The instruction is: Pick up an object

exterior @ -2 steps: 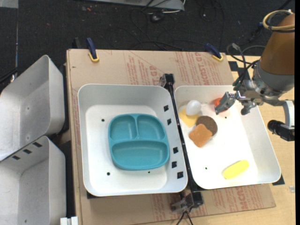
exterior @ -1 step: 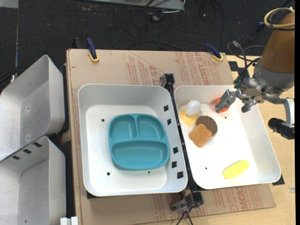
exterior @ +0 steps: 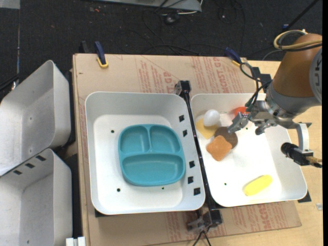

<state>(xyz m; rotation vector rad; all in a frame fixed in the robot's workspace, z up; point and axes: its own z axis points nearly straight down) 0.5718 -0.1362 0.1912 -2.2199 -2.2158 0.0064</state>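
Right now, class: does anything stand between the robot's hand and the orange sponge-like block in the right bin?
Yes. A brown round object lies between the hand and the orange block, touching the block's upper right edge. A white egg-like object sits further up, out of the way.

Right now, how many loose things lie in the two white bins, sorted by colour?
Teal: 1, divided plate
Yellow: 2, long piece and pale piece
White: 1, round piece
Orange: 1, chunk
Brown: 1, piece
Red: 1, partly hidden piece
Total: 7
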